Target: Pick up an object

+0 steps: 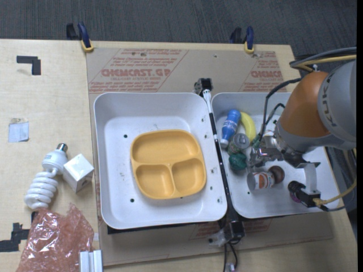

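Gripper point(260, 153) low in right bin point(317, 205), right-center of frame; can't tell its state. Just beside it: can point(262, 180) below, green ball point(237, 161) left, bottle point(229, 124) and banana point(248, 126) above. Yellow tray point(168, 164) in left bin point(113, 197).

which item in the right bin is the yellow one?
The banana, curved, at the far side of the right bin. Beside it lies the blue bottle; the dark green ball and the red-and-white can sit nearer the camera.
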Robot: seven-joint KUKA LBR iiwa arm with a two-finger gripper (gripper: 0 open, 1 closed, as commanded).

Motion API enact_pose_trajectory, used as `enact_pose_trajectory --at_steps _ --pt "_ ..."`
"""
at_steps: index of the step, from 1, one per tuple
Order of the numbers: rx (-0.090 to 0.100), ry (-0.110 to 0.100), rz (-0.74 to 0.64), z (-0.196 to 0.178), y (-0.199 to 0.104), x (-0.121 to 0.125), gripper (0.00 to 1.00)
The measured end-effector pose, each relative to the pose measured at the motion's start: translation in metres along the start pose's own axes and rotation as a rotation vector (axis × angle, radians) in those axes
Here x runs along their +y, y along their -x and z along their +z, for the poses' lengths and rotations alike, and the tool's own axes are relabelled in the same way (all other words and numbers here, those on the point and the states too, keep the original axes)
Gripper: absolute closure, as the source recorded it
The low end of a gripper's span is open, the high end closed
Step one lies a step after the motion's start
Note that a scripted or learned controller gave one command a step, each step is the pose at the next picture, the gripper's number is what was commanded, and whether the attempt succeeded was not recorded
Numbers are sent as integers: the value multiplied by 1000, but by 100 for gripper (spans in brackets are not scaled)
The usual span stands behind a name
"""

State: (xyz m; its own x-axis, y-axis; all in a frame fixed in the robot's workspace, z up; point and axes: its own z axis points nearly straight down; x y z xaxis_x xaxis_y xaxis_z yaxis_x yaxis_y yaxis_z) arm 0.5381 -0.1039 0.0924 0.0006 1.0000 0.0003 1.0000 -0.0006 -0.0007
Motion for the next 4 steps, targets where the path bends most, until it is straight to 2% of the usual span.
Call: enact_pose_trajectory --at_steps 1,2,3,4 --pt "0 0 1 0 -8 -61 0" --pt "-1 3 0 -28 -11 -60 0" --pt "0 0 1 0 -11 -61 0" --pt "-1 3 1 -26 -6 -60 0"
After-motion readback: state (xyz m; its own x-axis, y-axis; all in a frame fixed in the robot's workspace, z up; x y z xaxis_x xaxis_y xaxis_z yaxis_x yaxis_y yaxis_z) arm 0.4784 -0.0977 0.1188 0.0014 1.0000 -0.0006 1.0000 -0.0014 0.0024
